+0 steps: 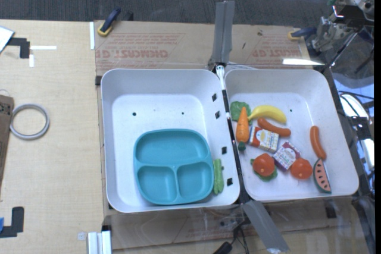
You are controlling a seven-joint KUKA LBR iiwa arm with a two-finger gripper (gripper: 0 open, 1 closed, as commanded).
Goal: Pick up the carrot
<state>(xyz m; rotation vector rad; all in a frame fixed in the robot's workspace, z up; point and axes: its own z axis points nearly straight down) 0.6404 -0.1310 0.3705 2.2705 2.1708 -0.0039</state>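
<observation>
The carrot (242, 124) lies open from above at frame centre. The bin wall (227, 122) crowds its left. A green leafy piece (237, 109), banana (267, 112) and sausage (273, 126) crowd its top and right.

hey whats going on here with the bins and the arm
A robot arm is set to pick up the carrot, which lies by the left wall of the right bin among other toy food. The gripper is up at the far right, beyond the bins, nothing visibly in it. The left bin holds a blue tray.
</observation>
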